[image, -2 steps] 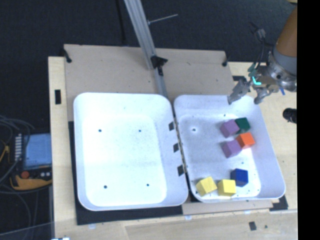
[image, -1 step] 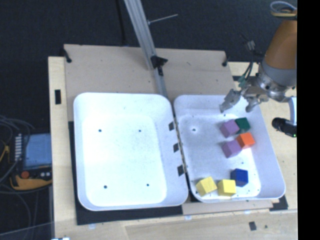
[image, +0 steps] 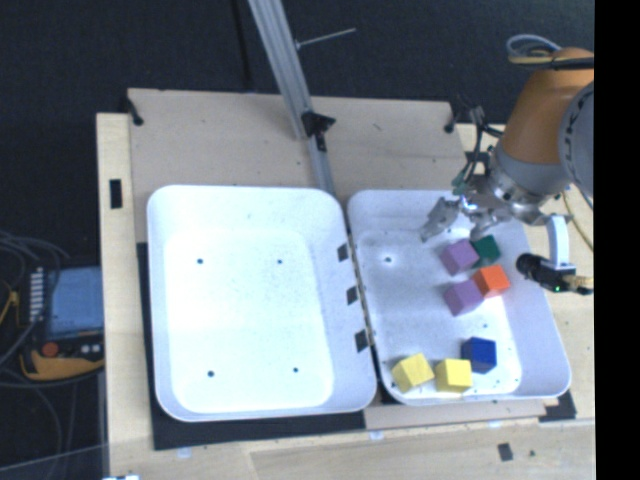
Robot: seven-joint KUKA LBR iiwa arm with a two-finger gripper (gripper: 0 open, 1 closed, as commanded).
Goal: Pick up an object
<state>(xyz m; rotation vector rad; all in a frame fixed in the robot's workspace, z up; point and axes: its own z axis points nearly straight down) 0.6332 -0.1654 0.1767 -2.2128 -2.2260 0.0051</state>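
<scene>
Arm reaches in from the right over the right bin [image: 400,298]; the gripper [image: 452,215] hangs above the bin's upper part, just up and left of the nearest purple block [image: 460,257]. Its fingers [image: 437,219] appear spread apart with nothing between them, so nothing is held; I read the jaws as open, though the angle is slanted and how wide they stand is hard to judge. Candidate objects all lie in the right bin: the purple block, a green block [image: 486,248] touching or nearly touching its right side, an orange block [image: 491,281] just below that, a second purple block [image: 462,296] beside the orange one, a blue block [image: 480,353] lower down, and two yellow blocks [image: 413,372] [image: 454,374] side by side near the bottom rim. The left bin [image: 250,298] holds no blocks. Judgement: the step in hand is approach and alignment before descent. The upper cluster is crowded, so a finger could land on a neighbour and push rather than grip. To do it well, centre over the upper purple block, turn the wrist so the fingers straddle its free faces, away from the green block, then descend straight. The blue block stands more apart and would be the easier target.
</scene>
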